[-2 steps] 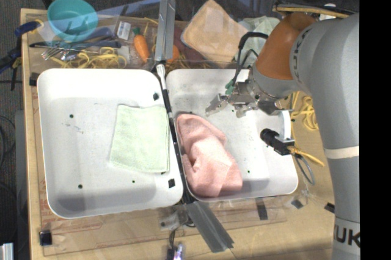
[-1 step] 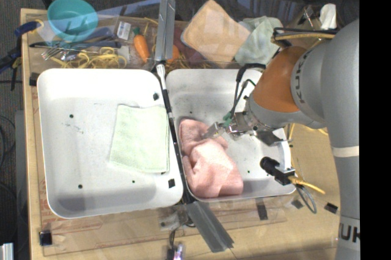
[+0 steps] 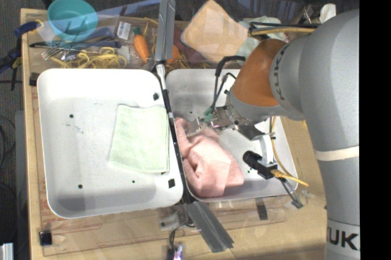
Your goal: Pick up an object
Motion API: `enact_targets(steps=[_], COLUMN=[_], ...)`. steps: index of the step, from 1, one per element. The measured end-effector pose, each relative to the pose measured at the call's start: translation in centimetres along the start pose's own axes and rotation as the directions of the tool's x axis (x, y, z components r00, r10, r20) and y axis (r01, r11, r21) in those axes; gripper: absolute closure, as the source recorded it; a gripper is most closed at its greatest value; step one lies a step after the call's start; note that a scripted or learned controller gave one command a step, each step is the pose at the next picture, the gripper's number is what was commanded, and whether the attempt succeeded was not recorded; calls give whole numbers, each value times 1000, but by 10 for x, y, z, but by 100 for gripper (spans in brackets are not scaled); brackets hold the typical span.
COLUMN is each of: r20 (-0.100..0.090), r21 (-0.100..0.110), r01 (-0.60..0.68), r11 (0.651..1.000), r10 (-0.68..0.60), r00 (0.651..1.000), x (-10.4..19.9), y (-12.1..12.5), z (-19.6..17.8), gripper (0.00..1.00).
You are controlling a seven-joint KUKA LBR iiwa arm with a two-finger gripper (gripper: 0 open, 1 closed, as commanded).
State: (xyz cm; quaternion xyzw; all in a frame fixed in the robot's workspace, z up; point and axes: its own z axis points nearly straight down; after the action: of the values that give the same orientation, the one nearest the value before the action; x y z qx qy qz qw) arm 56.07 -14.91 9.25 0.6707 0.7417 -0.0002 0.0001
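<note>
Pink cloth (image 3: pixel 208 164) is lying crumpled in right bin (image 3: pixel 183 89), against its left wall. Gripper (image 3: pixel 206 122) is hovering at the cloth's upper edge; finger state cannot be told. Arm (image 3: pixel 317 94) is showing partial "KU" lettering. Green cloth (image 3: pixel 140 138) is lying flat in left bin (image 3: pixel 73 124).

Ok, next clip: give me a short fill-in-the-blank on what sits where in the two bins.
1. The folded green cloth lies in the ____ bin.
2. The crumpled cloth in the right bin is ____ in colour.
3. The tool hovers over the ____ bin, near the pink cloth's upper edge.
4. The bowl behind the bins is ____.

Missing words: left; pink; right; blue
</note>
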Motion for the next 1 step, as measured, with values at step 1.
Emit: enact_targets(steps=[1], r20=[-2], r21=[1], r01=[105], r11=[995], r10=[-105], r00=[995], x=[-40], y=[-47], z=[0], gripper=[0])
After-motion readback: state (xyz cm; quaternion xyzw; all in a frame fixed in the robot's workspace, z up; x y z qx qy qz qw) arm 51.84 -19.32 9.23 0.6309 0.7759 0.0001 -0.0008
